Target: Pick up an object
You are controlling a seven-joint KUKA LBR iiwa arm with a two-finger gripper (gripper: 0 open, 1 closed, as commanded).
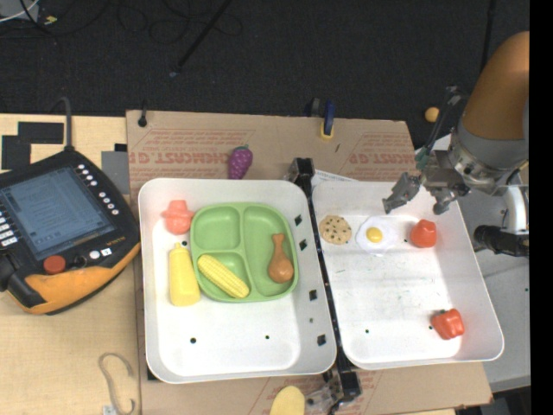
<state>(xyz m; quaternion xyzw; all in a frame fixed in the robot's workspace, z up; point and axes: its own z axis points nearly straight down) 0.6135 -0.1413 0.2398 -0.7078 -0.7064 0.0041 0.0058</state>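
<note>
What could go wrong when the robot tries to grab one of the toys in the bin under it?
1. The gripper hangs open above the fried egg, which looks very flat, so the jaws might slide over it.
2. The cookie, egg and red toy lie in a close row, so closing could knock a neighbour.
3. The other red piece lies near the bin wall, which may block a jaw.

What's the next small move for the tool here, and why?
Probably lower the tool straight down toward the red piece in the right bin. The tool hangs open above the bin's far edge, holding nothing, and that red piece lies almost directly beneath it. The fried egg sits close on its left, so a slight bias to the right may avoid clipping it.
</note>
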